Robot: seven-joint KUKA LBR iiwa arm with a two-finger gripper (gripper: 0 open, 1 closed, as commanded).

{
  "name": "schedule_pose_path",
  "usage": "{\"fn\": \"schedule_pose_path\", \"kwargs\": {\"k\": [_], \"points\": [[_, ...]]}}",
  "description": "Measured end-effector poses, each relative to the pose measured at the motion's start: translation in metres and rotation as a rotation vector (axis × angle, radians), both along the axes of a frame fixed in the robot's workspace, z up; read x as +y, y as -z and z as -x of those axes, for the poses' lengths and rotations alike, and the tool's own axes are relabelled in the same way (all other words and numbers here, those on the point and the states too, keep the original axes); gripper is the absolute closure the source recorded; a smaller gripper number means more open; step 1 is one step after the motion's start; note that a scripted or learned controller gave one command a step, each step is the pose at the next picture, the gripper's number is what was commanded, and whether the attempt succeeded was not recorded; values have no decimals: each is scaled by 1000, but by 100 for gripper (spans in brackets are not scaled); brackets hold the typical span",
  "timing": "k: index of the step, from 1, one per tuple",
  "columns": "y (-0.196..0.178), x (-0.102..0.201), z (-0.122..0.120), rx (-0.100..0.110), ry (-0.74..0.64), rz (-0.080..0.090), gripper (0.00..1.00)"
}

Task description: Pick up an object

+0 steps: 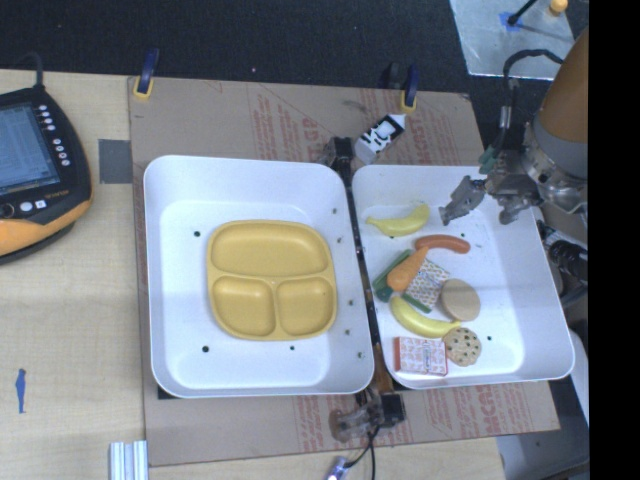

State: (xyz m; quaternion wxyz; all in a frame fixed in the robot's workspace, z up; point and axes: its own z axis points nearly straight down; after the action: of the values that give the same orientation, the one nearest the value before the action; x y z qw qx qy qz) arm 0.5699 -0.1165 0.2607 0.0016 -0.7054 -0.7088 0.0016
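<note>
Hovering over the upper right part of the right bin (530,298), the gripper (490,200) sits at the end of the grey arm, which enters from the right with its orange band (568,98) showing near the top edge. Its two fingers are spread apart with nothing between them — one finger (460,200) points left toward the toys, the other lies toward the bin's right side.

All the loose objects lie in the right bin, below and to the left of the gripper. An upper banana (398,222) rests near the bin's left wall; just below it lies a sausage (442,244), and a carrot (400,270) slants beside a speckled cracker (428,283). A round tan disc (460,299) touches a lower banana (420,316). Nearest the front rim sit a chocolate-chip cookie (462,345) and a small red-and-white packet (420,355) — these two are side by side.

In the left bin (170,268) rests a yellow divided tray (270,278), with one wide compartment above two smaller ones. Off to the left on the bench lies a control pendant (35,168) with an orange edge.
</note>
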Motion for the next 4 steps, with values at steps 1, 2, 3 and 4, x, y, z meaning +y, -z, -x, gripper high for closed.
{"fn": "schedule_pose_path", "kwargs": {"k": [1,2,3,4], "points": [[170,1,-13,1,0,1,0],[159,0,-13,2,-3,3,100],[159,0,-13,2,-2,3,0],[169,16,-86,-1,1,-1,0]]}}
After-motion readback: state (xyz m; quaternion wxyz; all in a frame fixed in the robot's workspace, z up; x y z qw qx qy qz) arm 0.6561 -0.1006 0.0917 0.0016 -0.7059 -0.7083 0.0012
